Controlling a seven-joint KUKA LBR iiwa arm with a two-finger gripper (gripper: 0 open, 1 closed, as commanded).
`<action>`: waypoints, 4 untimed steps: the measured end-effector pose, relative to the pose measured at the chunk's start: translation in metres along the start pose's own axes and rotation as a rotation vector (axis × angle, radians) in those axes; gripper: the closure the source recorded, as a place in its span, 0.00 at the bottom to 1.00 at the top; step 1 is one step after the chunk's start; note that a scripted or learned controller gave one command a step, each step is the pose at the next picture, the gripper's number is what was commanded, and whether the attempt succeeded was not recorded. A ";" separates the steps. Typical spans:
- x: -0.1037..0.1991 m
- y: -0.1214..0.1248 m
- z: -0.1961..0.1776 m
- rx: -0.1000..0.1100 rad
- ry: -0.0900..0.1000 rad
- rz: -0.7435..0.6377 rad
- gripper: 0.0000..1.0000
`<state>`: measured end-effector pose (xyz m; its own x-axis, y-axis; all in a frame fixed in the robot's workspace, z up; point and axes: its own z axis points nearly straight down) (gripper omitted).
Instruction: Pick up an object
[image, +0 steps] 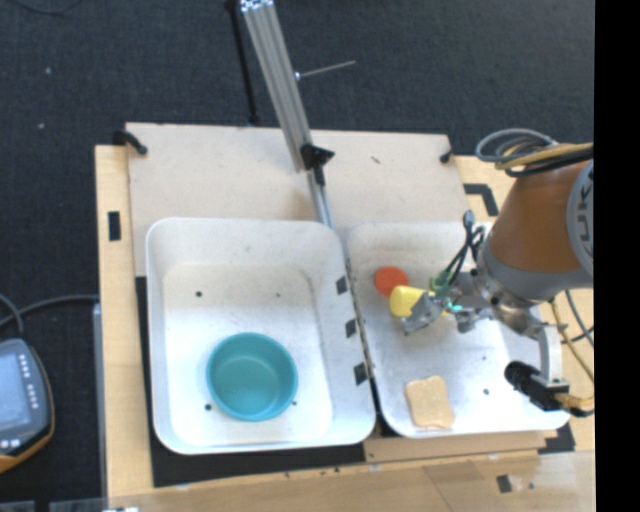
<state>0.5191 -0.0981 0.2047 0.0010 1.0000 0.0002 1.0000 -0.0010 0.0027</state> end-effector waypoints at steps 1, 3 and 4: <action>0.000 -0.002 0.063 0.008 -0.001 -0.001 0.00; -0.002 0.000 0.093 -0.003 0.000 0.005 1.00; -0.008 0.009 0.034 -0.006 -0.002 -0.004 1.00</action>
<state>0.5283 -0.1062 0.1707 -0.0027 1.0000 -0.0020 1.0000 0.0027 0.0082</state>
